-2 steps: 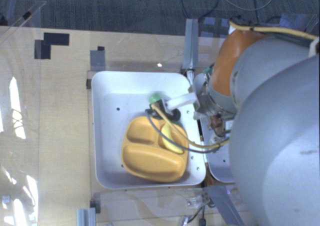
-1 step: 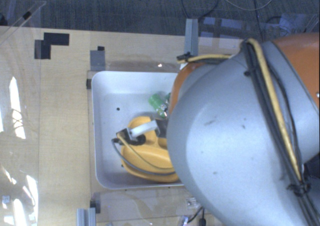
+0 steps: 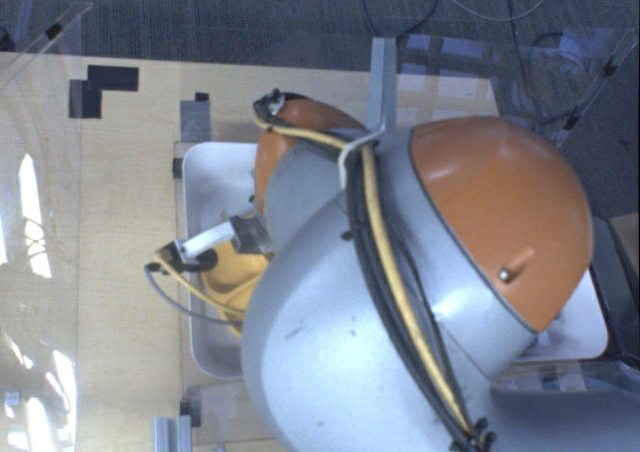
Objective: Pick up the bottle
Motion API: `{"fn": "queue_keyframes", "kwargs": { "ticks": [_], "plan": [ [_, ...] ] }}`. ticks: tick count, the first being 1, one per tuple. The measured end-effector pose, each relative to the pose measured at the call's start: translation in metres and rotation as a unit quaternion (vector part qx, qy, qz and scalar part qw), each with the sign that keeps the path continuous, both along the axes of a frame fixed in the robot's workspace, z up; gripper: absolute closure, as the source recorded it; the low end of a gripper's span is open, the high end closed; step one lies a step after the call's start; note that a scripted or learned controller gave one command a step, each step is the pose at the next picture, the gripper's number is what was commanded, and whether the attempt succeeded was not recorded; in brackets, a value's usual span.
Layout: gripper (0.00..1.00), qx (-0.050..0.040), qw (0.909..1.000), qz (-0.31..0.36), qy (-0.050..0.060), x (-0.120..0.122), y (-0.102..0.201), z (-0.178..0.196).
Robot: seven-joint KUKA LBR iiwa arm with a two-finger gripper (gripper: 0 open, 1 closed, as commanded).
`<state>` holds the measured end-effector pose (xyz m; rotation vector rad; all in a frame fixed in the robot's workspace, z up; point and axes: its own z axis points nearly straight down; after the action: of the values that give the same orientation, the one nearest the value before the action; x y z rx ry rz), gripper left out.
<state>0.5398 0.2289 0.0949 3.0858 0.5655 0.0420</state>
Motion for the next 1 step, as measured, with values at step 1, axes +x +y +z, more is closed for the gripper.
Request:
{"fn": "queue_keyframes", "kwargs": {
  "ticks": [1],
  "plan": [
    [0.00, 0.0050, 0.9995, 0.032, 0.004, -0.0062, -0.0544, -0.0008]
  ]
}}
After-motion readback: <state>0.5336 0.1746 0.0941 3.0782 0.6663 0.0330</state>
